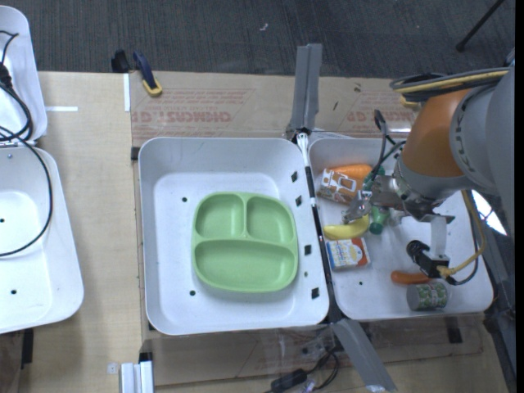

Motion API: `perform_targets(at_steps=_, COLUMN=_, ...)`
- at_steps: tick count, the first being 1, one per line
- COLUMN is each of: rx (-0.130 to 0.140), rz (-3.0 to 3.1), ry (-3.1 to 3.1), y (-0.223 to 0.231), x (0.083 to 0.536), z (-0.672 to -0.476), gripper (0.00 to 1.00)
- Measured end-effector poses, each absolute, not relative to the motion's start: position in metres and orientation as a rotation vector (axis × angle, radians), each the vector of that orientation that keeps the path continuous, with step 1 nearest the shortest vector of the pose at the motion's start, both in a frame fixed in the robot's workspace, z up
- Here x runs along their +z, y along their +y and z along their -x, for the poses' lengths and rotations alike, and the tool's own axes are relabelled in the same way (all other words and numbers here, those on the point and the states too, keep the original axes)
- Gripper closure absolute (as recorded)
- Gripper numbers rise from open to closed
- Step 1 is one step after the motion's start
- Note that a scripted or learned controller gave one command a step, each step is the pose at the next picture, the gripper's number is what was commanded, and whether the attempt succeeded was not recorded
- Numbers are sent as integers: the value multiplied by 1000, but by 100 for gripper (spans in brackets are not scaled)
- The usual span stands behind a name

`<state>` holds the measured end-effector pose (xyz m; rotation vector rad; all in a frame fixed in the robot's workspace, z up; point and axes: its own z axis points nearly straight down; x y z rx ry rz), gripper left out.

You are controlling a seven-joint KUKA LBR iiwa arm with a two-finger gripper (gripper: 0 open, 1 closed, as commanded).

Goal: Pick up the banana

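My tool (358, 214) hangs in the right bin (458, 301), its tips just above the banana (347, 230); I cannot tell how wide it stands.

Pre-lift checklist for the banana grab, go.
1. Banana located in right bin, near its left wall: ok.
2. Gripper sits right above the banana: ok.
3. Banana seen between the gripper's tips: cannot tell, the wrist blocks the view.
4. Neighbours crowd the pick: small carton just below, snack box just above, green item beside the gripper: not ok.
5. Green divided plate in left bin, well away from the arm: ok.
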<state>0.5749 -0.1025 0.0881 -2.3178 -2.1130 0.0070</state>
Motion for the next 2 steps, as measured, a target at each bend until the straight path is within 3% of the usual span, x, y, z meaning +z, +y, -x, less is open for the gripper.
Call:
perform_targets(at_steps=1, rx=7, rz=2014, ry=-2407, y=-94, x=89, z=-585, gripper=0)
perform_targets(at_steps=2, rx=11, rz=2016, ry=-2400, y=-95, x=95, z=-585, gripper=100)
